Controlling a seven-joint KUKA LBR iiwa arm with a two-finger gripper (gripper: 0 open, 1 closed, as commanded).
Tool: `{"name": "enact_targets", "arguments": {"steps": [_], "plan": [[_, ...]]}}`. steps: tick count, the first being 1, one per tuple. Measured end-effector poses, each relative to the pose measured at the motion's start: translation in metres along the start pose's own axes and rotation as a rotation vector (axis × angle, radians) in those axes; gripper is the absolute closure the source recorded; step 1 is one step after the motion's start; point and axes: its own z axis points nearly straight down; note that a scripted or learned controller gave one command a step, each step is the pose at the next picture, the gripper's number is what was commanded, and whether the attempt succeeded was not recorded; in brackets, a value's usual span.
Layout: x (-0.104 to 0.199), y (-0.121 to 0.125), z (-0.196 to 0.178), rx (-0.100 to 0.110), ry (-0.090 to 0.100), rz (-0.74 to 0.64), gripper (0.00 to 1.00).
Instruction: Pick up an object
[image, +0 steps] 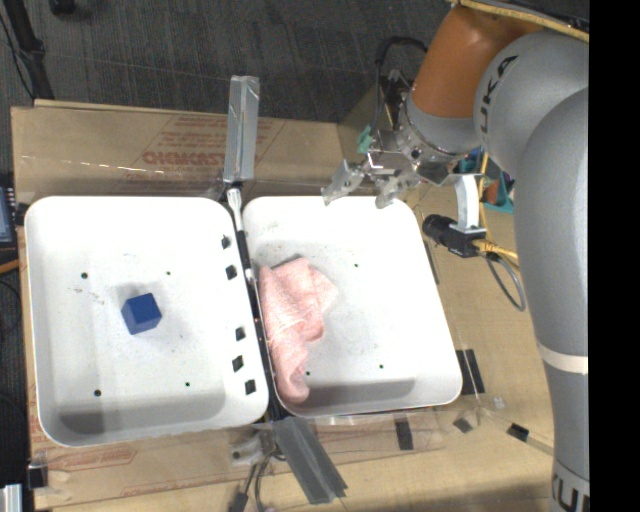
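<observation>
- I see the gripper (362, 187) with its fingers spread and nothing between them, hanging over the far rim of the right shallow white bin (400, 385).
- A crumpled pink cloth (293, 318) lies in that bin against its left wall, well apart from the gripper.
- A small blue cube (141, 312) sits in the left shallow white bin (60, 420).
- My read: nothing picked yet; approach, descent, grasp and lift all remain.

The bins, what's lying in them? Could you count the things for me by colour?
Blue: 1, a block in the left bin
Pink: 1, a crumpled cloth in the right bin
Total: 2
</observation>
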Motion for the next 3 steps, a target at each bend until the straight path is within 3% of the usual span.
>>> {"name": "enact_targets", "arguments": {"steps": [1,2,3], "plan": [[0.010,-0.028,0.090,0.001,0.000,0.028,0.00],[0.010,-0.039,0.174,-0.001,0.001,-0.071,0.00],[0.010,-0.039,0.164,0.001,0.000,-0.075,1.00]]}}
